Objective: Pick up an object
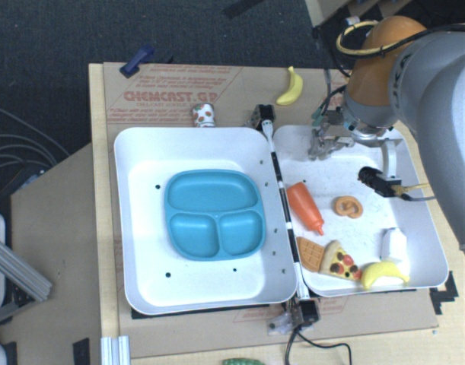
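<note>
Resting in the left bin (133, 204), a smooth blue three-compartment plate (214, 213) lies flat. Right bin (426, 226): a glossy orange bottle-shaped toy (305, 208) beside the dividing wall, long axis running far-to-near, narrow end nearer; near it, a ridged waffle (310, 253), pizza wedge (340, 262), curved yellow banana (383, 274); centre, a brown pretzel (348, 207). Gripper (323, 144) hangs over the far-left corner; whether it is open or closed cannot be told.
</note>
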Robot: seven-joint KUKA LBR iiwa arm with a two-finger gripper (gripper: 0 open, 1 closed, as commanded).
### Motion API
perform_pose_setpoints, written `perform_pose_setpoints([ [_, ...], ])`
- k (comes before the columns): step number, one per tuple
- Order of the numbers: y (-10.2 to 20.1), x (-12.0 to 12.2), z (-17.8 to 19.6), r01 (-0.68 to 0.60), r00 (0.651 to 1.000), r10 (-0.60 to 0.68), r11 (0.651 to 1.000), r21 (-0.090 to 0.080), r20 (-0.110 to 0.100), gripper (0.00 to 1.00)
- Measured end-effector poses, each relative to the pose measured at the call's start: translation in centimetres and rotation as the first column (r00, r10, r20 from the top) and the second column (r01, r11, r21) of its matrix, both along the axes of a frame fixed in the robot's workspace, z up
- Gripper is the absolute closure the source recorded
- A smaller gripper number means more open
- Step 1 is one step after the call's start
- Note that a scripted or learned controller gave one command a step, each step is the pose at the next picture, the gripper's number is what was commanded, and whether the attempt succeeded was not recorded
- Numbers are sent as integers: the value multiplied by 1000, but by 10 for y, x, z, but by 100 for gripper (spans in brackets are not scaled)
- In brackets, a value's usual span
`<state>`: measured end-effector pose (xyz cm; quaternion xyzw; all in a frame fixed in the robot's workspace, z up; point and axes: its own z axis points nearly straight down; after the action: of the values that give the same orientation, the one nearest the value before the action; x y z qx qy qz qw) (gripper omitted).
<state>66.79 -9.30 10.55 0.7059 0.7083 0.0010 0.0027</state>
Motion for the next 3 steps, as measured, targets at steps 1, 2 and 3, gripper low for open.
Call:
perform_pose_setpoints([
  [1, 0, 1, 10, -1, 1000, 1, 1000, -1, 2, 100],
  [2, 42, -1, 149, 2, 1000, -2, 1000, 2, -2, 100],
  [3, 68, -1, 149, 2, 1000, -2, 1000, 3, -6, 100],
])
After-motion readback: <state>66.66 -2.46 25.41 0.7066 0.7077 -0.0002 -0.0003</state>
